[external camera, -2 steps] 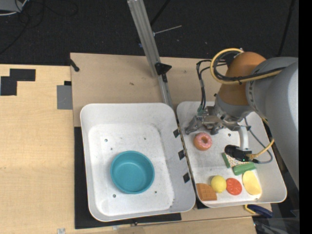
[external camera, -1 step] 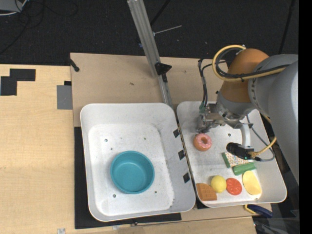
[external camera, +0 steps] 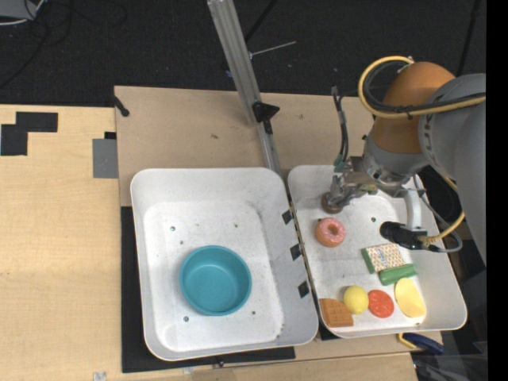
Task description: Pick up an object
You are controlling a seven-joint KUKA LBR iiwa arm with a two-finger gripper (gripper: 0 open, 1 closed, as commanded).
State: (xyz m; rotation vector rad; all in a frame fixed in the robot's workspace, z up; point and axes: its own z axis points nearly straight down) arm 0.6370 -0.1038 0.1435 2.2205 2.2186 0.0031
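The claw hangs low in the right bin; how far it gapes, I cannot tell. The pink doughnut lies just below it, apart.

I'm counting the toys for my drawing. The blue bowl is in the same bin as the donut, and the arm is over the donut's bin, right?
Not quite. The camera view shows the blue bowl alone in the left bin; the donut lies in the right bin. The arm's gripper is indeed over the donut's bin.
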